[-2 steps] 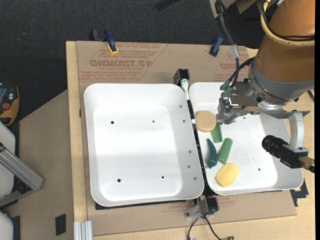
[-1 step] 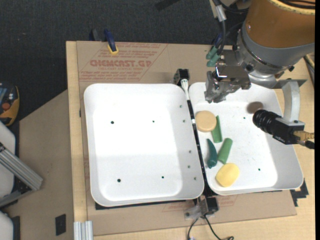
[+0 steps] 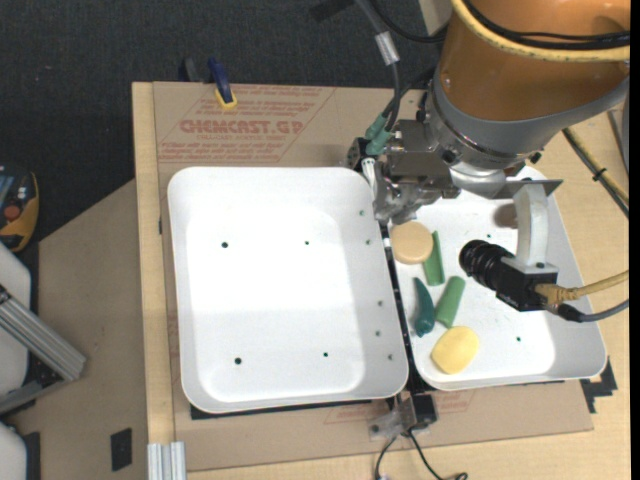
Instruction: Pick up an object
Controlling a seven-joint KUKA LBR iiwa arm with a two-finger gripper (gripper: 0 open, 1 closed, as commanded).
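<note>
**Ana:** Around the bins, what do you see?

**Ben:** Brown cardboard point(image 3: 250, 118) with red print lies under both bins, with a blue and yellow clamp point(image 3: 220, 83) at its far edge. The grey and orange arm point(image 3: 530, 58) fills the upper right and hangs over the right bin's point(image 3: 570, 353) far half. A black cylinder point(image 3: 500, 273) with a cable juts from the wrist above that bin.

**Ana:** And the gripper?

**Ben:** The gripper point(image 3: 395, 203) sits at the far left corner of the right bin, close to the divide. I cannot tell how its jaws stand, or whether anything is between them.

**Ana:** What lies in the bins?

**Ben:** The left bin point(image 3: 200, 268) shows bare white floor. The right bin holds a tan round object point(image 3: 411, 243) just beside the gripper, green sticks point(image 3: 440, 288) near it, and a yellow lump point(image 3: 455, 350) toward the near edge.
</note>
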